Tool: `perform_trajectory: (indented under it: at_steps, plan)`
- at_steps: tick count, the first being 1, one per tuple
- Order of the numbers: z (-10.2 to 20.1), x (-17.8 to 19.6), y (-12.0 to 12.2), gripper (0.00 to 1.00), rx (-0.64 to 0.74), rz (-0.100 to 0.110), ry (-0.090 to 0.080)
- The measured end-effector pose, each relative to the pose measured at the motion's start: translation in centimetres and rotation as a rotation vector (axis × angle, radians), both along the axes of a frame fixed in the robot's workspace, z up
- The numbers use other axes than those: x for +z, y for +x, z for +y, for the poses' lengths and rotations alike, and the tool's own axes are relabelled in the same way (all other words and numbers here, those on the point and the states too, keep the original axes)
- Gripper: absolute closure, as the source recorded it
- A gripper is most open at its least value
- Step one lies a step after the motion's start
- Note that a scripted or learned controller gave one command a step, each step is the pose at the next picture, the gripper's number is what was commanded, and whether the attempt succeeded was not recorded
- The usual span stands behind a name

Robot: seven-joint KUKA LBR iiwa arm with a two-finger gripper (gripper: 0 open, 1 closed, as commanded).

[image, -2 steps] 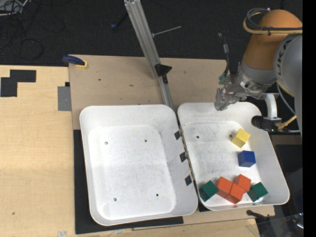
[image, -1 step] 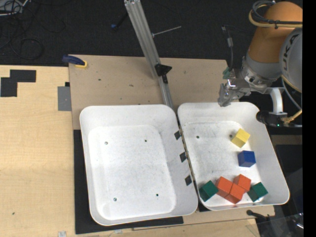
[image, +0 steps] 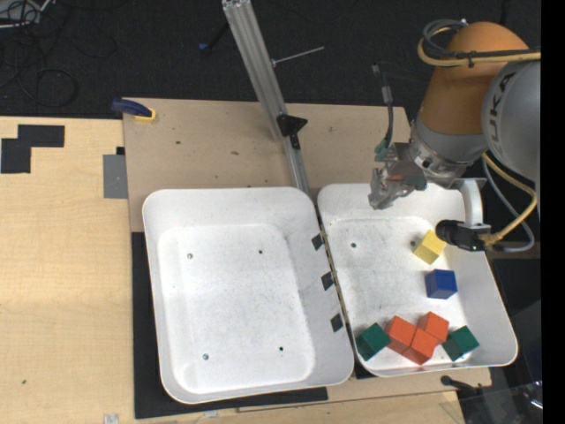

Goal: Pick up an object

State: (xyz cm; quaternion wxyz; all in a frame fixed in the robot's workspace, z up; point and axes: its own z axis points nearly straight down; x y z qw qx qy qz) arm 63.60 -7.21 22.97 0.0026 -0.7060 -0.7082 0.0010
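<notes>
We see the gripper [image: 386, 193] hanging over the far rim of the right bin [image: 380, 237], at about 12 o'clock of that bin. We cannot tell how it is set, and nothing shows in it; it appears clear of every block.

The blocks all lie in the right bin. A yellow block [image: 429, 248] sits at about 4 o'clock from the gripper, near the bin's right wall. A blue block [image: 441, 283] lies just past it at 5 o'clock. Along the near rim, a row runs from a green block [image: 372, 340] through two orange blocks [image: 404, 335] [image: 432, 329], touching each other, to a second green block [image: 461, 343] in the 5 o'clock corner.

The bin floor between the gripper and the near row is bare, as is its left half beside the divider. The left bin [image: 234, 294] lies at 9 o'clock, its rim touching the right bin's. A metal rail [image: 262, 78] slants away at 11 o'clock of the gripper.
</notes>
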Motion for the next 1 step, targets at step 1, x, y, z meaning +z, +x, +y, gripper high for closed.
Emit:
perform_trajectory:
  at_steps: [1]
  plan:
    - [5.68, -0.48, -2.52, 1.0, 0.002, 0.001, 0.001]
